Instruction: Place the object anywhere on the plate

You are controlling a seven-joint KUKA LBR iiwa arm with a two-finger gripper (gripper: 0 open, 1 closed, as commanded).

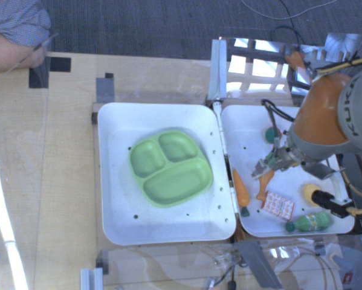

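Right bin [253, 122]: carrot [264, 186] under claw [266, 167].

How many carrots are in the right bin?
2: one carrot lies by the right bin's left wall, the other carrot sits just below the gripper. The arm may hide more.

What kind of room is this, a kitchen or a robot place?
Probably a robot lab, not a kitchen. A robot arm reaches over two white bins on a bench, with toy carrots and a green plate.
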